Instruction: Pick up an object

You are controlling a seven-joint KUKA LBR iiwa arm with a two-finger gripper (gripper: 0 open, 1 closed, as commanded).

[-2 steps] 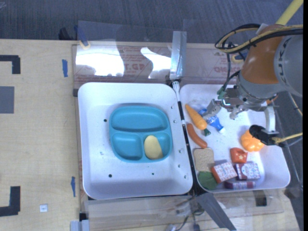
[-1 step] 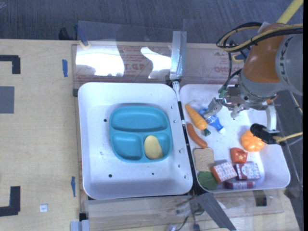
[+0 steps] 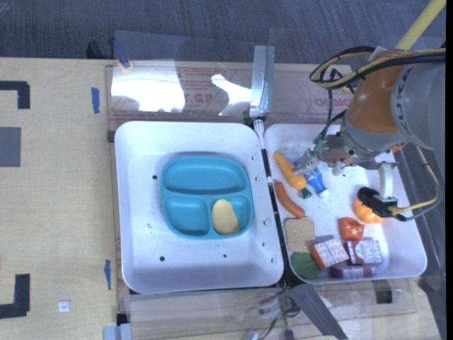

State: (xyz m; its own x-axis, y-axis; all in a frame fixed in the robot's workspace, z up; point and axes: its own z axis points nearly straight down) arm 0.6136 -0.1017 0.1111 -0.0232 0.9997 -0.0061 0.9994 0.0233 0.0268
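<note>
— Hovering where? The gripper [image 3: 309,163]?
— Over the right bin [image 3: 410,253], beside the blue-and-white item [image 3: 316,183] and carrot [image 3: 289,170].
— Fingers?
— Can't tell, apart or together.

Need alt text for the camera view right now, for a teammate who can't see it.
The gripper hangs low in the right bin, beside a carrot and a small blue item, among more toy food. The left bin holds a blue divided tray with a yellow lemon-like piece.
</note>
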